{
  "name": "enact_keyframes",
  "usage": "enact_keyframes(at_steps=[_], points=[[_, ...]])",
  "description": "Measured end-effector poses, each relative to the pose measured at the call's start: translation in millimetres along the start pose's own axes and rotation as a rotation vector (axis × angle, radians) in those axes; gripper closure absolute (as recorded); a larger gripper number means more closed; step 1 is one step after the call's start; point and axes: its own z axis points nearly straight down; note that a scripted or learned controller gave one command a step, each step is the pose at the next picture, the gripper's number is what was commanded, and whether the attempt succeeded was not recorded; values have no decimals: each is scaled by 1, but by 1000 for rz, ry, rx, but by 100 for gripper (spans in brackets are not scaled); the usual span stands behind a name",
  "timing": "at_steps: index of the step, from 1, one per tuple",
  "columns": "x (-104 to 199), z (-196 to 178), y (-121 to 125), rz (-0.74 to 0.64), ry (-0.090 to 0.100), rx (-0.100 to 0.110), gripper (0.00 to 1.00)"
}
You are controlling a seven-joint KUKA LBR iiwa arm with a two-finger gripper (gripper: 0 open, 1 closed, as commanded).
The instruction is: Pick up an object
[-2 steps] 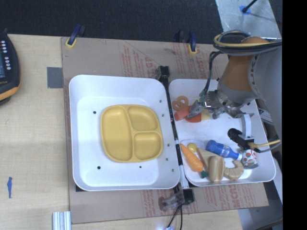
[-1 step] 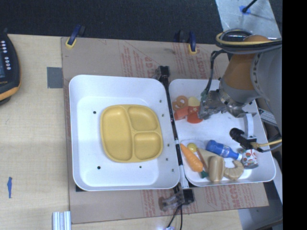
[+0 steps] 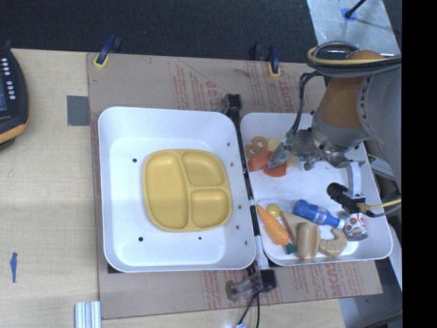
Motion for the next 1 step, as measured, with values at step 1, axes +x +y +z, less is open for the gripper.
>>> enact_keyframes(at_steps=[1], points=[[18,-2,53,6,0,-8,0]])
